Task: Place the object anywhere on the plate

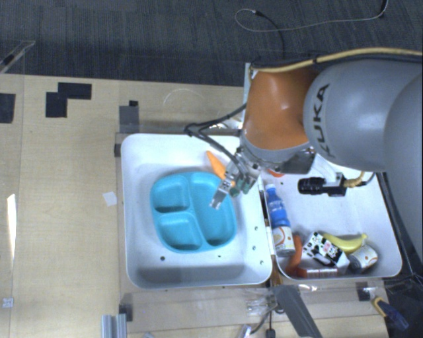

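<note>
Gripper (225, 191) at frame centre over plate (173, 198), poised for drop; carrot (215, 164) just behind; jaw state unclear

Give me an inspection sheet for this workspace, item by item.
Surface: two white bins side by side on a pale bench, left bin, right bin.
Job's things: blue plate with compartments in the left bin; orange object at its upper right edge, beside the gripper.
Clutter: blue bottle, banana and small items in the right bin.
Grippers: gripper over the plate's right compartment.
Cables: black cable near the wrist; thin wire on the dark floor.
Surroundings: black floor markings.
</note>
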